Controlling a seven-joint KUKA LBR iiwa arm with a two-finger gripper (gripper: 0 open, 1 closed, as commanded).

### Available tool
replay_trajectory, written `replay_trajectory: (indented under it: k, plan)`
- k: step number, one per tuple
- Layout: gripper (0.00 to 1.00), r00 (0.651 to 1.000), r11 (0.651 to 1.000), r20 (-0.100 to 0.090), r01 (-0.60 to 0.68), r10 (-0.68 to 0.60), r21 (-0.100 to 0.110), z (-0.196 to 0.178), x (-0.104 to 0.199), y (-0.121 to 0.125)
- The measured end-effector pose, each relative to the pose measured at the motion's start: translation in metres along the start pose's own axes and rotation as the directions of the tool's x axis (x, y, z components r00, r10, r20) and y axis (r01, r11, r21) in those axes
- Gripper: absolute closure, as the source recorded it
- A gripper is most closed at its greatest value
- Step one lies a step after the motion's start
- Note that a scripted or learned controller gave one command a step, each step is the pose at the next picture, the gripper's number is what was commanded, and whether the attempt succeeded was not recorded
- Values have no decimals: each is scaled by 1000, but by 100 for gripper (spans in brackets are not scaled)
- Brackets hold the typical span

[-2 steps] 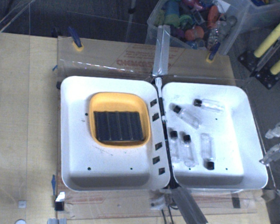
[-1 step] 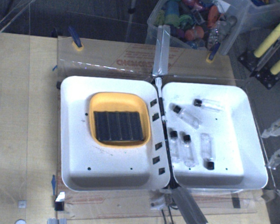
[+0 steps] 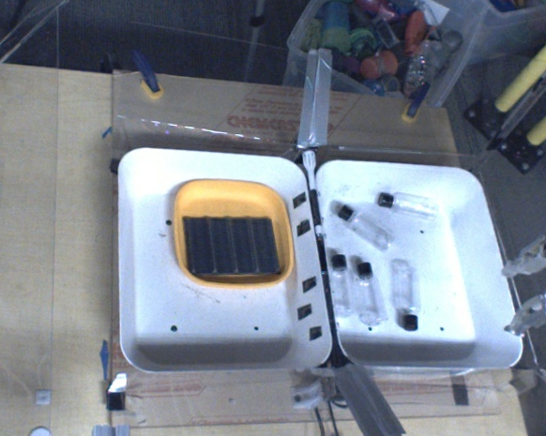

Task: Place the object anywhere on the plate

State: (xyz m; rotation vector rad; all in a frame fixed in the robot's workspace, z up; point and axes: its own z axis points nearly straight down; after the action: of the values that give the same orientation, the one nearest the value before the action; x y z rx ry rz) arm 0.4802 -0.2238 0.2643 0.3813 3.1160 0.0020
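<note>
Yellow plate (image 3: 187, 206) was seen at the middle of the left bin (image 3: 139, 249), with a dark ridged insert (image 3: 231, 245) laid on it. Clear black-capped vials (image 3: 368, 295) were scattered across the right bin (image 3: 463, 190), well apart from the plate.

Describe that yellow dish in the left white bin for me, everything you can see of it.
The yellow plate is a squarish, shallow dish with rounded corners and a raised rim, plastic by its look. A dark ribbed rectangular insert covers most of its floor. It lies flat on the floor of the left white bin, toward the back. The small clear vials with black caps lie apart, in the right bin.
</note>
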Motion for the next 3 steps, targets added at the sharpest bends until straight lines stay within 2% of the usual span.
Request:
replay_trajectory:
  k: [1, 2, 3]
  plan:
    - [0, 974, 974, 0, 224, -224, 0, 7, 0, 1]
    - [0, 900, 900, 0, 436, -436, 0, 13, 0, 1]
    - [0, 698, 698, 0, 716, -716, -1, 35, -9, 4]
